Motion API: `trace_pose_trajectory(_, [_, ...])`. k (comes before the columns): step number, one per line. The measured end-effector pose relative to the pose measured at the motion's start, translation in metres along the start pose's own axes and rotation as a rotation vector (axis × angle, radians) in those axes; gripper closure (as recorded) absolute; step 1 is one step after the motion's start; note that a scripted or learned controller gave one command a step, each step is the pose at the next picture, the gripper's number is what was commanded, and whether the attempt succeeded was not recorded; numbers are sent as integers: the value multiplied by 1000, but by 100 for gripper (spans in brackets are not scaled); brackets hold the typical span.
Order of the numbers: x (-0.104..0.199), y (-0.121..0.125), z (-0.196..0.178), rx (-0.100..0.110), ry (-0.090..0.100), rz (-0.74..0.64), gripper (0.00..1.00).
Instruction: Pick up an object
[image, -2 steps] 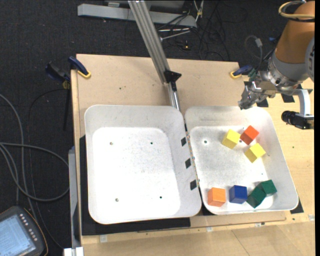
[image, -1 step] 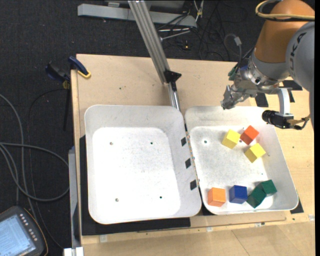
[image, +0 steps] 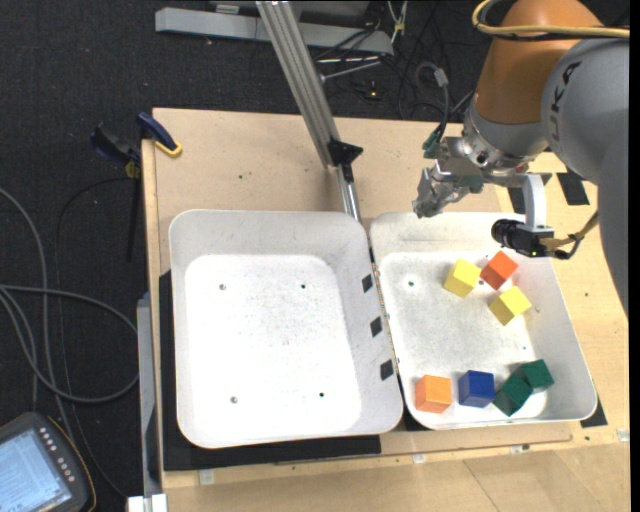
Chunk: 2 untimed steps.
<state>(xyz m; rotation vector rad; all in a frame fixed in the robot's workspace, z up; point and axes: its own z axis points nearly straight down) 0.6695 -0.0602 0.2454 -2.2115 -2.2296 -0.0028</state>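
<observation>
While the gripper (image: 437, 195) hangs over the right bin's (image: 570, 330) far rim, blocks sit inside.
Nearest, an orange block (image: 433, 392), blue block (image: 477, 388) and green blocks (image: 524, 385) hug the near wall; farther, yellow blocks (image: 462, 278) lie tilted mid-bin. I cannot tell the jaw gap.

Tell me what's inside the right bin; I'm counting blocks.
The right bin holds seven blocks: two yellow, two orange, one blue, two green. The arm covers its far corner.
</observation>
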Motion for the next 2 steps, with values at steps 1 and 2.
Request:
trace_pose_trajectory(1, [54, -10, -8, 1, 0, 0, 100])
trace_pose_trajectory(2, [108, -26, -12, 2, 0, 0, 100])
